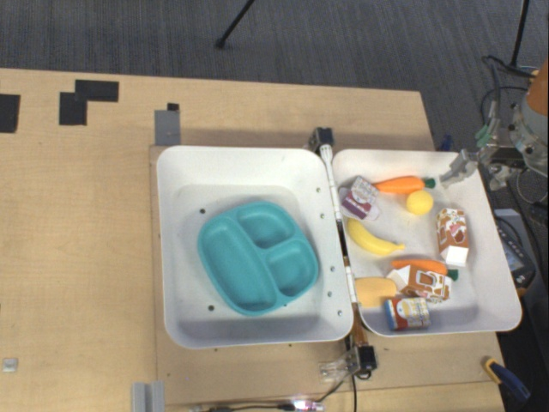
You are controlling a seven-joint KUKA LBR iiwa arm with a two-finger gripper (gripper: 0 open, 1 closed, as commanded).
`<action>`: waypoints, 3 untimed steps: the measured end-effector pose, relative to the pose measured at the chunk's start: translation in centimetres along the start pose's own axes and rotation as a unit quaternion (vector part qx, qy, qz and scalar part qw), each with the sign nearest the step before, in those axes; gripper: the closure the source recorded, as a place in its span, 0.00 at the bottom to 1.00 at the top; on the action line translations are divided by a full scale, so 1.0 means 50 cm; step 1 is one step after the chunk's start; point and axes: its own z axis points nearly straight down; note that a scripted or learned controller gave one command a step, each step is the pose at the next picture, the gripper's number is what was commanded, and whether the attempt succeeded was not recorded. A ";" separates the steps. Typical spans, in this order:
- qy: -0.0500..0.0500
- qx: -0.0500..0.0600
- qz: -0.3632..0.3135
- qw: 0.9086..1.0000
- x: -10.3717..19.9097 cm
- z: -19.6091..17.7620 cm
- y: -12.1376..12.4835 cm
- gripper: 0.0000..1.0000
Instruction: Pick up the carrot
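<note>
The carrot (400,184) lies in the right bin (491,230), near its far edge, with its green tip pointing right and a small yellow lemon (419,202) just beside it on the near side. To its left sits a purple-and-white packet (358,198), and below that a banana (371,239) lies at a slant in the middle of the bin. Further toward the near edge are an orange-and-white carton (452,236), a second small carton (423,280), a tan wedge (371,292) against the left wall, and a can (407,313) on its side. The left bin (176,230) holds a teal divided plate (257,256). The gripper (459,166) hangs over the far right corner of the right bin, just to the right of the carrot's green tip and apart from it; whether it is spread or closed cannot be told from here.
</note>
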 end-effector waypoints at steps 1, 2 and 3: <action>0.001 0.001 0.012 1.000 0.075 0.264 0.026 0.00; 0.000 0.013 0.157 0.988 0.103 0.307 0.118 0.00; -0.001 0.005 0.155 0.988 0.103 0.284 0.125 1.00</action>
